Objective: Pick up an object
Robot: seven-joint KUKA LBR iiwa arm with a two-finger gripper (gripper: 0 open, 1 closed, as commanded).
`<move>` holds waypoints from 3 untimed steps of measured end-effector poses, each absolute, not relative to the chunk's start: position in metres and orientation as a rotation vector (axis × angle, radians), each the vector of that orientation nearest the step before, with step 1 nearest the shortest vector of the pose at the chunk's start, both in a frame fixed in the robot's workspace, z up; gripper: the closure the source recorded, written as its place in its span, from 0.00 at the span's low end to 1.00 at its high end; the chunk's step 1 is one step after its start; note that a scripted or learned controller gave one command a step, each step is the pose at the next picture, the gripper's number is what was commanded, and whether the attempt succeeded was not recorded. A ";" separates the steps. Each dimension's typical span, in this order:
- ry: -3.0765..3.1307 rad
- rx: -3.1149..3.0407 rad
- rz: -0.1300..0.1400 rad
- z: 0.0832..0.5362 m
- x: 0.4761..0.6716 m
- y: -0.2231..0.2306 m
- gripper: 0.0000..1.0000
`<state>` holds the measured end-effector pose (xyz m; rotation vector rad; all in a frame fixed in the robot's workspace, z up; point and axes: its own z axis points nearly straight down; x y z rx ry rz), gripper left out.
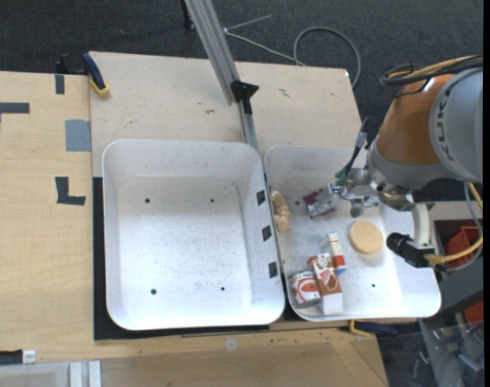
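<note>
Arm (438, 127) reaches in from the right, over the right bin (406, 301). Gripper (342, 193) sits low in that bin's far half, right beside a small dark purple object (319, 202); can't tell how the jaws stand or whether they touch it. Tan round disc (366, 237) lies just near of the gripper. Red-and-white cartons (321, 276) sit at the bin's near side. Small beige lumpy piece (280, 211) rests against the left wall. Left bin (180, 156) alongside.
</note>
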<state>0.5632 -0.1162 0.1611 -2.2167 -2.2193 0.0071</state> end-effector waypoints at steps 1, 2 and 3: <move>-2.217 -2.216 0.009 0.097 0.563 -0.119 0.00; -2.221 -2.217 0.004 0.111 0.565 -0.119 1.00; -2.225 -2.222 -0.003 0.174 0.563 -0.117 1.00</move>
